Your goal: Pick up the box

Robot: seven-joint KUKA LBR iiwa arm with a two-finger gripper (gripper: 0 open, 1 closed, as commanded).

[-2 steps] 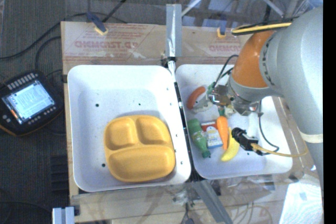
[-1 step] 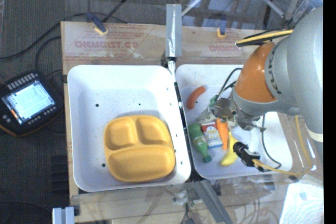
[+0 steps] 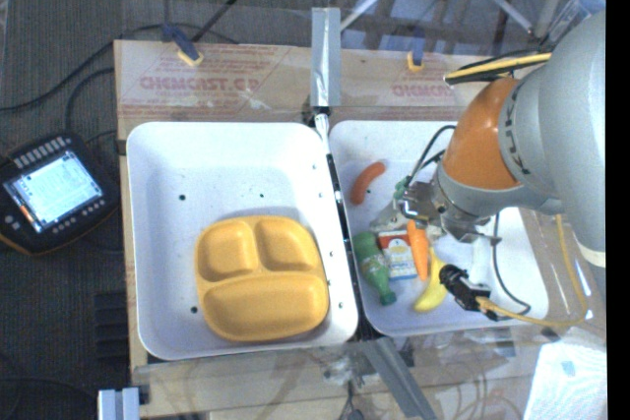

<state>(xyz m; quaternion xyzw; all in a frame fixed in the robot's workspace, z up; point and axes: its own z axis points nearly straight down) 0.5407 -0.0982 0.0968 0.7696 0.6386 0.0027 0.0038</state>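
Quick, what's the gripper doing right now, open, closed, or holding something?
Gripper: over the right white bin, above the small white and red box; open or closed cannot be told, and no hold on anything is visible.

- 2 white bins: left bin, right bin, side by side.
- 1 yellow divided tray, 3 compartments, in left bin.
- 1 sausage, reddish, in right bin, far-left part.
- 1 box, small, white w/ red, just right of the green item.
- 1 green bottle-like item, nr right bin's left wall; exact kind unclear.
- 1 carrot, orange, touching box's right side.
- 1 banana, yellow, below carrot.
- 1 robot arm, 1 orange band, over right bin.
- 1 handheld control pad, screen lit, on floor left of left bin.
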